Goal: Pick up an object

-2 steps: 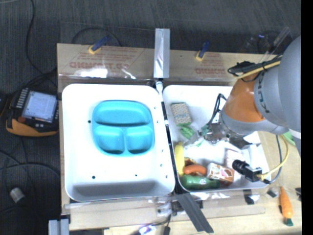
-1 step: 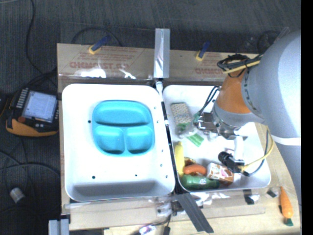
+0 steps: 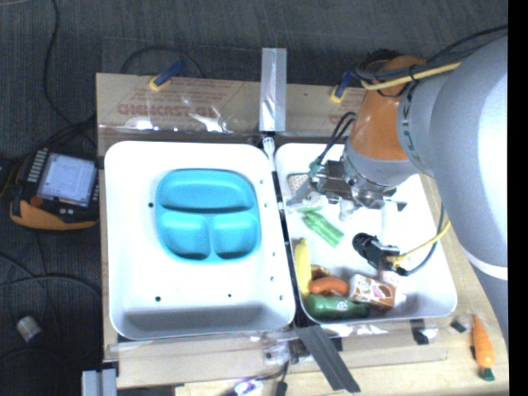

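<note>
My gripper (image 3: pixel 327 198) hangs low over the upper middle of the right bin (image 3: pixel 437 291), under the orange-banded wrist. Just beneath it lies a light green block (image 3: pixel 323 228), tilted. Further toward the front of this bin are a yellow banana (image 3: pixel 302 259) along the left wall, an orange-red piece (image 3: pixel 329 285), a dark green cucumber (image 3: pixel 339 308) and a small brown and white carton (image 3: pixel 376 292). Nothing shows as lifted from the bin floor.
The left bin (image 3: pixel 132 304) holds a blue divided tray (image 3: pixel 208 214). An orange carrot-like toy (image 3: pixel 482 350) lies on the bench outside the right bin's front corner. The grey arm fills the upper right. A handheld device (image 3: pixel 59 186) sits on the floor at left.
</note>
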Motion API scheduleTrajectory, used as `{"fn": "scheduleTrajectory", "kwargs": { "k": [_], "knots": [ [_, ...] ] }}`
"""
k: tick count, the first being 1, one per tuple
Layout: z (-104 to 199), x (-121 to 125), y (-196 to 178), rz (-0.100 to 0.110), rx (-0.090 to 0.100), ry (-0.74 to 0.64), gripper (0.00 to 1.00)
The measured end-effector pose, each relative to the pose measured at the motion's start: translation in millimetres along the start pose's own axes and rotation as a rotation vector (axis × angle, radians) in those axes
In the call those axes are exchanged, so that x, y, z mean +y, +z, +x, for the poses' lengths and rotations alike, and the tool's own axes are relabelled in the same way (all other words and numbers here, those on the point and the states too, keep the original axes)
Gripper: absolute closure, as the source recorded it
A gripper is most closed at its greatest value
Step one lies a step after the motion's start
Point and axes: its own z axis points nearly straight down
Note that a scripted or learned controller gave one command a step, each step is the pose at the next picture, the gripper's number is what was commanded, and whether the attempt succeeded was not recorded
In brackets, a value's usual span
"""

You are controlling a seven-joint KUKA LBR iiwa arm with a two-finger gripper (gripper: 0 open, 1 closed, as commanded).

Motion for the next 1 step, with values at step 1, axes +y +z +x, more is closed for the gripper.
{"fn": "scheduleTrajectory", "kwargs": {
  "k": [1],
  "knots": [
    [-62.4,-28.6,0.4,0.001,0.0,0.074,0.0]
  ]
}}
